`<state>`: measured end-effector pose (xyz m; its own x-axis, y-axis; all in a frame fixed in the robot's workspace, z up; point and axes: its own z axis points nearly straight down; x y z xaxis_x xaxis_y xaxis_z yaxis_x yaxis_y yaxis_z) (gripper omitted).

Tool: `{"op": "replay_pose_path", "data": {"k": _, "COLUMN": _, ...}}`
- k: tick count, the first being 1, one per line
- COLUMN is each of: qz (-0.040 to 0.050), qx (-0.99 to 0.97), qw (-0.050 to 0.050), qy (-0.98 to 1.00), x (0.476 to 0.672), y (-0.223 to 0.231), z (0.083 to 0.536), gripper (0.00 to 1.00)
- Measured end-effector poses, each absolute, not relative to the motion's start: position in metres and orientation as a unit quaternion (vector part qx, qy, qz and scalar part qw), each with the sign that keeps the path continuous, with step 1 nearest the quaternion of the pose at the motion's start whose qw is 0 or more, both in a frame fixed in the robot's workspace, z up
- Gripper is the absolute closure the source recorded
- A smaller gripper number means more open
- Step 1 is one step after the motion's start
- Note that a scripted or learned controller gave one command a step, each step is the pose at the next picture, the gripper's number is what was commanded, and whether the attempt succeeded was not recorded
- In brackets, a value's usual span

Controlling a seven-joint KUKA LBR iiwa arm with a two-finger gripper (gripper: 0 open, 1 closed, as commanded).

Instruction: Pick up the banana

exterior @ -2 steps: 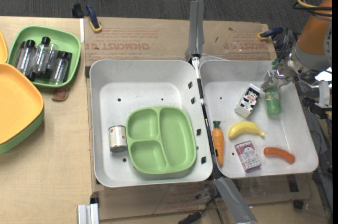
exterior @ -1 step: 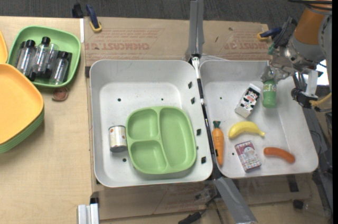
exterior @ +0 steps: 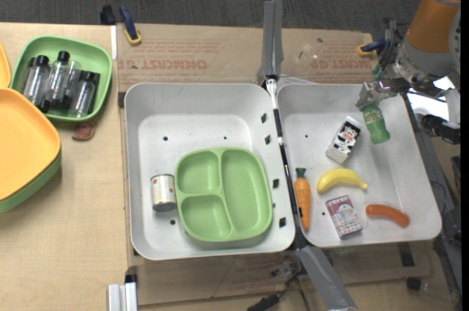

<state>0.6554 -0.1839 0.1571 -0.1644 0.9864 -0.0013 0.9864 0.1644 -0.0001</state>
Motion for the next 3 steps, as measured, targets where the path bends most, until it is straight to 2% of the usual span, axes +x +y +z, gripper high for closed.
{"op": "replay_pose_path", "data": {"k": 1, "qz": 0.0018, "qx": 0.460, "qw": 0.000, "qy": 0.888, "x": 0.660, "y": -0.215, "z": 0.092, "gripper": 1.00}}
{"op": "replay_pose_path", "data": {"k": 2, "qz": 0.0002, "qx": 0.621, "qw": 0.001, "qy": 0.784, "x": 0.659, "y": -0.167, "z": 0.133, "gripper": 1.00}}
{"op": "replay_pose_path", "data": {"k": 3, "qz": -0.0003, "qx": 0.547, "qw": 0.002, "qy": 0.837, "x": 0.659, "y": -0.223, "z": 0.130, "gripper": 1.00}}
